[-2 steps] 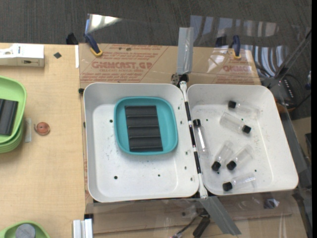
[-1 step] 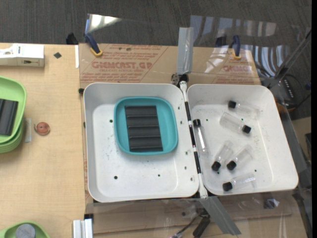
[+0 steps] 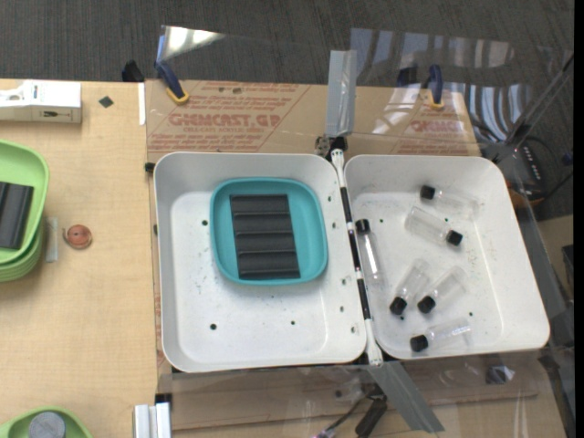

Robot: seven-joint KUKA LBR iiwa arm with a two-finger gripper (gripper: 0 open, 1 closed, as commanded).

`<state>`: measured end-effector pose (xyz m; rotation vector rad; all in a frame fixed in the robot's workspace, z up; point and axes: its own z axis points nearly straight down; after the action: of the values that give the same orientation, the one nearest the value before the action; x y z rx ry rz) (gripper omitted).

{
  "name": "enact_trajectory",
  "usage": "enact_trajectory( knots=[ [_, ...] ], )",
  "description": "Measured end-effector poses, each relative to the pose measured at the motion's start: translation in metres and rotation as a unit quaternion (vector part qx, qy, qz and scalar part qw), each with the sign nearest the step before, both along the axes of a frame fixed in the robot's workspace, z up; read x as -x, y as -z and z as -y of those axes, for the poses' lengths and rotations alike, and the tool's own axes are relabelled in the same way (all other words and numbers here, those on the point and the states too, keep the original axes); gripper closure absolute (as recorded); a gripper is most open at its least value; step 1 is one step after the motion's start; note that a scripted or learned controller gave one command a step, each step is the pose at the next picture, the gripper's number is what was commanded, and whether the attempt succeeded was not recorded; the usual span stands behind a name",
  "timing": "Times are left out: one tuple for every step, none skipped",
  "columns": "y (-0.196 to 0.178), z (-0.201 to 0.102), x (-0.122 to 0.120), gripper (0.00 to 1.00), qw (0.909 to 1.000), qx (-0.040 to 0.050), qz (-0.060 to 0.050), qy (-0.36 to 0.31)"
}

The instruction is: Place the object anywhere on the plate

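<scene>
the teal plate (image 3: 268, 232) is sitting in the left bin (image 3: 182, 318), its dark ribbed insert (image 3: 265, 236) facing up and waiting to take something. the clear vials with black caps (image 3: 436, 228) are lying scattered on their sides in the right bin (image 3: 511, 318), well apart from the plate; one vial (image 3: 365, 247) is resting against the left wall by the divider. judging from this, a vial is still needing picking. the gripper's state i cannot tell, since nothing here is giving it away.
</scene>
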<state>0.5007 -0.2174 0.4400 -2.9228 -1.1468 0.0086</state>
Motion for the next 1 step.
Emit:
enact_trajectory(
  knots=[
    [-0.0003, -0.0026, 0.0186, 0.0, 0.9986, 0.0004, 0.0, 0.054]
  ],
)
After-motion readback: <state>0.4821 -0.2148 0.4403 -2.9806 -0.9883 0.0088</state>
